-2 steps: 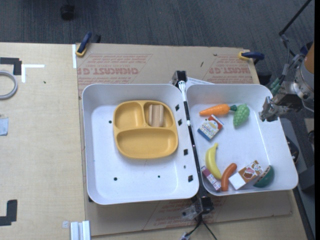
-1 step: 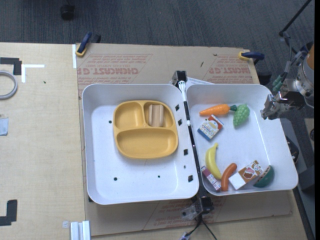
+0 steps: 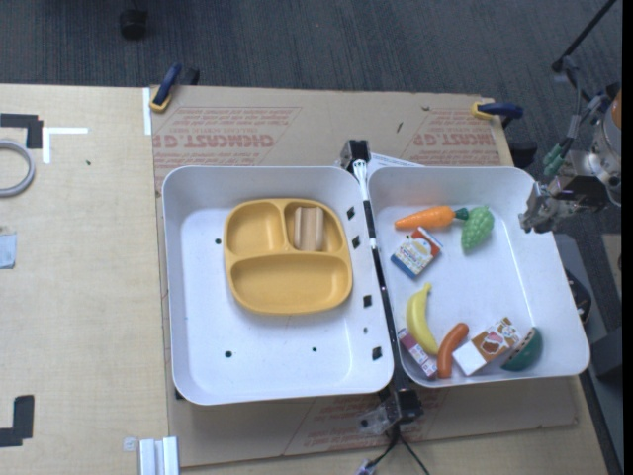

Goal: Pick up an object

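Gripper (image 3: 535, 218) hovers over right bin (image 3: 550, 257) rim, finger state can't tell, nothing seen held. Nearest pick: green toy (image 3: 477, 227), just inside from gripper, beside carrot (image 3: 425, 219). Advice: centre over green toy, descend straight, avoid carrot.

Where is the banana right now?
The banana lies in the right bin, near its lower left, just left of the sausage and below the small carton.
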Available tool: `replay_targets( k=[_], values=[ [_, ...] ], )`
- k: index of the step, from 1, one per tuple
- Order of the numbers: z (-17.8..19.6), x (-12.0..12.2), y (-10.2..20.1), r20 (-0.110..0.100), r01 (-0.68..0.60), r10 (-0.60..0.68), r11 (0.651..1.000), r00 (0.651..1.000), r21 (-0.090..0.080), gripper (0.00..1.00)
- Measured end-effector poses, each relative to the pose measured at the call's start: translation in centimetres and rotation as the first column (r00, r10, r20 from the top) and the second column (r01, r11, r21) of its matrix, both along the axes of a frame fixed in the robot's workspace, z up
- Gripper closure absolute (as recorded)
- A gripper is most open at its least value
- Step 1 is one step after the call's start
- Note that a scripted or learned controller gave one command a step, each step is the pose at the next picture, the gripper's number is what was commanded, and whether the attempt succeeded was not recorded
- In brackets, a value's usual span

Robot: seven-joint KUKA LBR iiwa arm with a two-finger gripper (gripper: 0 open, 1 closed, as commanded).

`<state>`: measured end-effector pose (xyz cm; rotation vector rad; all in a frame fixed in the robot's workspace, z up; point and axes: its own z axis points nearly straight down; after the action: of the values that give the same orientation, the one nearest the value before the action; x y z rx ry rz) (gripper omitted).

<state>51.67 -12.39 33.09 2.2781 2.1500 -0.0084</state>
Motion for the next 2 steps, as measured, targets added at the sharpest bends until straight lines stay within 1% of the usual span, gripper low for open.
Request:
replay_targets(
  k=[2],
  values=[
    [1.86,0.17,-0.03,0.0,-0.007,0.007,1.0,1.0,-0.003,1.0]
  ],
)
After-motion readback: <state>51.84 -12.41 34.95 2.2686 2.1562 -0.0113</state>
